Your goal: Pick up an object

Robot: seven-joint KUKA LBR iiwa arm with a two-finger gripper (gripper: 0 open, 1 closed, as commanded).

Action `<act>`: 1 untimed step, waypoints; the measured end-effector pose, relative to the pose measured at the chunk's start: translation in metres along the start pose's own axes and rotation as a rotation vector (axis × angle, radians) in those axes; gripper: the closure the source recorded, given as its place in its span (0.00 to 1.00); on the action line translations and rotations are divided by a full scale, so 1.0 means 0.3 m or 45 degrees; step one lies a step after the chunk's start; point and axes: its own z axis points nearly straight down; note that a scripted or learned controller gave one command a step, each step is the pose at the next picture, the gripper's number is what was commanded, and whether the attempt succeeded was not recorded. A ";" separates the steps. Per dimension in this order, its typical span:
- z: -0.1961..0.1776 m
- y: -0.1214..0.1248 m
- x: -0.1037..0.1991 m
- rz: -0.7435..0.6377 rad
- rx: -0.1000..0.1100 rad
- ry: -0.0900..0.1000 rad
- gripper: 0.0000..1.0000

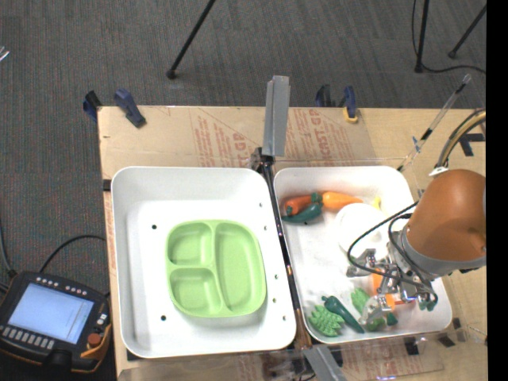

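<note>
A green plate (pixel 216 269) lies in the left bin (pixel 131 205). In the right bin (pixel 313 236), carrots (pixel 317 202) sit near the far wall and green leafy toys (pixel 333 316) near the front. The gripper (pixel 389 296) is low over small orange and green pieces (pixel 379 308) at the front right — the reaching step, likely. Whether its jaws are apart or together I cannot tell. Next comes closing squarely on one piece — then lifting.
</note>
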 end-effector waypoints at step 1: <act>-0.032 0.008 -0.005 -0.008 -0.003 -0.002 1.00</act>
